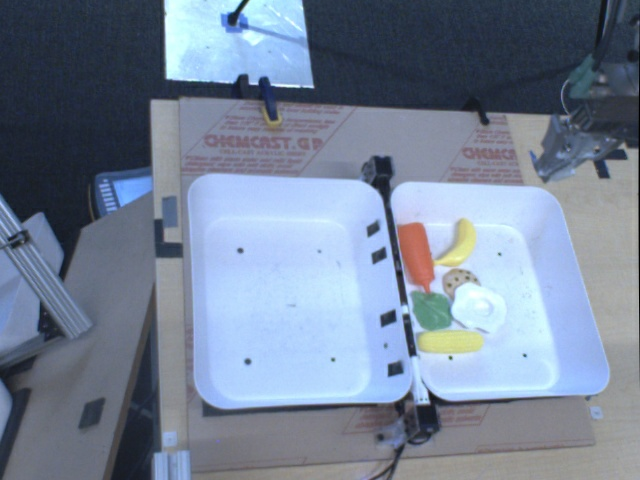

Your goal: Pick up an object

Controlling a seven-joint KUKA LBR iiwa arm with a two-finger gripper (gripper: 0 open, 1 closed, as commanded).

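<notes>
Toys cluster well below-left of my gripper (562, 158), carrot (416, 255) and banana (459, 241) nearest, while I hover outside the right bin (575, 268), my grip's state unreadable.

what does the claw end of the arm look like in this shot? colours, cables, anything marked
The claw at the right edge of the camera view is pale grey metal, blocky and angular, with light silvery faces. Above it sits a darker grey housing with a small teal-green patch on its left side. Thin dark cables run up from it toward the top of the view. No readable markings at this size.
</notes>
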